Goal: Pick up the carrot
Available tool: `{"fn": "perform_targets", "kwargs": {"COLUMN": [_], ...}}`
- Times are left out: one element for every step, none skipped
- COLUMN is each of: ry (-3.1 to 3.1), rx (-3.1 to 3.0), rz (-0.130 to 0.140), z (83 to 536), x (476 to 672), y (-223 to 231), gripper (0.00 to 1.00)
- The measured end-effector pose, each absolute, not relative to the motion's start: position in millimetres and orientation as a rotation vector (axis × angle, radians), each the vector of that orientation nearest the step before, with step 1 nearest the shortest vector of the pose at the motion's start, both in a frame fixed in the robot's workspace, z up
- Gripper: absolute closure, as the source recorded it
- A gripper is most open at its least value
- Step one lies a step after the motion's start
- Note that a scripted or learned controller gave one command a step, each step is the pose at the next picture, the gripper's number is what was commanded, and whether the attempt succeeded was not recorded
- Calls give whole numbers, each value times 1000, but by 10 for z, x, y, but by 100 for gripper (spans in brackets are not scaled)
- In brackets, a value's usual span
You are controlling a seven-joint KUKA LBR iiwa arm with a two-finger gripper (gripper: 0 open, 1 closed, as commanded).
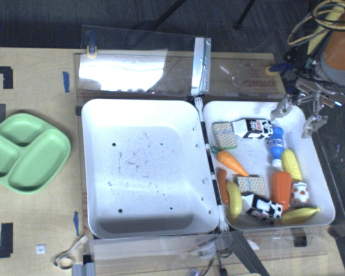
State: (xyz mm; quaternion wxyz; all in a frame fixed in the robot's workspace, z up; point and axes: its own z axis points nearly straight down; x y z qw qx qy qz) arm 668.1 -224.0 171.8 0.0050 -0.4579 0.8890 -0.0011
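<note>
1. Wooden bench (34, 68), seen from above at a slant, bearing two shallow white bins side by side.
2. Left bin (98, 114), white with faint scuff marks and a few small dark dots on its floor.
3. Right bin (325, 180), same white, crowded with toy foods.
4. Green divided plate (24, 152) on the bench, well apart from the left bin, on its left.
5. Grey arm with orange band (336, 50) at the upper right, beside a tangle of yellow cable (319, 22).
6. Gripper (299, 115) over the upper right corner of the right bin, two metal fingers (284, 107) spread apart, nothing between them, released.
7. Carrot (232, 162) in the right bin, near its left wall, lying tilted with the thick end up-left and the point down-right; well apart from the gripper.
8. Just above the carrot, a checkered sponge-like block (224, 134); just below its tip, a second such block (252, 184).
9. Yellow banana (234, 199) below the carrot, near the left wall.
10. Blue bottle (276, 142) and corn cob (291, 164) toward the right side of the bin.
11. Orange-red cylinder (281, 187) below the corn, a small white item with red spots (299, 194) beside it.
12. Black-and-white patterned items at the top centre (254, 127) and the bottom (264, 207); another banana (299, 214) along the lower right.
</note>
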Motion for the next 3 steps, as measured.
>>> {"fn": "perform_targets", "kwargs": {"ry": [2614, 2200, 1933], "rx": [-1729, -2230, -2461], "rz": [-2, -4, -30], "z": [1256, 1529, 1408], "x": [6688, 6685, 6732], "y": [-2220, -2217, -2175], "gripper": [0, 0, 0]}}
